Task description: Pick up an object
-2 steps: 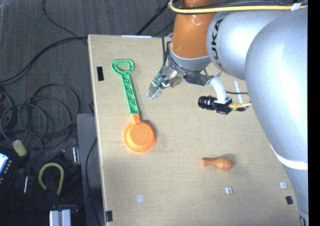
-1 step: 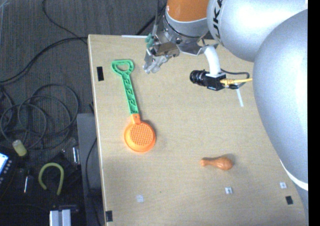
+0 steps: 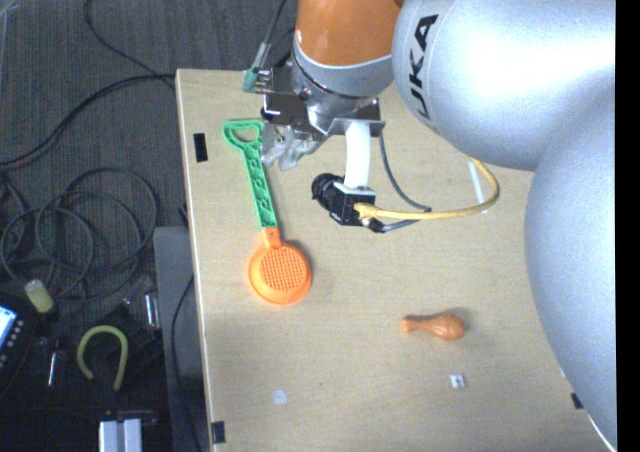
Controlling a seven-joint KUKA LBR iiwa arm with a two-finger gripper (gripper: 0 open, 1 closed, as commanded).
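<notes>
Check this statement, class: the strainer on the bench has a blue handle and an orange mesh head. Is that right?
Not quite. The camera view shows the strainer with a green handle, not blue. Its mesh head is orange, and it lies on the bench.

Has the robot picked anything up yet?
Not yet. The green-handled strainer with the orange mesh head and the small orange bulb-shaped toy both lie flat on the tan surface. The gripper is low by the strainer's handle end. Grasping and lifting remain.
</notes>
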